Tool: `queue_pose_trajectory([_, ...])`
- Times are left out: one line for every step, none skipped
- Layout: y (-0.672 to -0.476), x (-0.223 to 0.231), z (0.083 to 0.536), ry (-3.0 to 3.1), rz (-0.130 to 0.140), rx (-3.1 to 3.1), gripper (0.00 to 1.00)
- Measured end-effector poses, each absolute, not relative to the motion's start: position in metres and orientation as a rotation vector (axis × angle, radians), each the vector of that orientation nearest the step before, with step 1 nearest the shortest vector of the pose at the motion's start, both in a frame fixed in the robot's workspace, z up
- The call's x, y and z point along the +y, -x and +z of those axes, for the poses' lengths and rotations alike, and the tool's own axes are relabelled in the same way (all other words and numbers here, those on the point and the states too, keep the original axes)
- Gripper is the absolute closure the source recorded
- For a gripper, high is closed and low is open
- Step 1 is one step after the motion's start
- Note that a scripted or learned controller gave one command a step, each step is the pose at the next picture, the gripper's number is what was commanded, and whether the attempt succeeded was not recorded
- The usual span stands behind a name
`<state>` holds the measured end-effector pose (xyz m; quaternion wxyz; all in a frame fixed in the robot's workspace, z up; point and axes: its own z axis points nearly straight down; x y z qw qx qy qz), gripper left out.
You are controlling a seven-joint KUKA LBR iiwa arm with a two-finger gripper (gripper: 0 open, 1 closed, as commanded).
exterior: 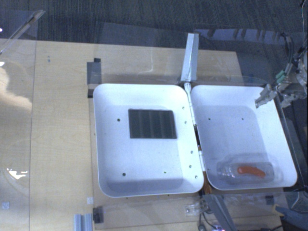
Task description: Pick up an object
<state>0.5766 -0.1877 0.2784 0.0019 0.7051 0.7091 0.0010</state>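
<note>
1. Two white bins sit side by side on the counter (57,143).
2. The left bin (110,177) has a dark grey pad (152,124) inside.
3. The right bin (221,109) holds a clear bottle (245,171) with orange inside.
4. The gripper (284,90) hangs at that bin's far right corner.

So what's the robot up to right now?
Gripper at right bin's far corner, holding nothing. Clear orange-filled packet lies at near edge. Nothing between.

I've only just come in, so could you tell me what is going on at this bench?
A robot arm is set to pick up an object from two white bins. Its tool sits at the far right corner of the right bin, with nothing visibly in it. The only loose item is a clear packet with something orange inside, lying near that bin's front edge, apart from the tool. The left bin has a dark ribbed panel at its centre.
</note>
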Motion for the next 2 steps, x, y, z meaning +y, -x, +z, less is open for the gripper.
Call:
queue_pose_trajectory([-0.488,-0.205,0.211,-2.497,0.003,1.902,0.00])
queue_pose_trajectory([-0.487,-0.195,0.133,-2.416,0.001,2.006,0.00])
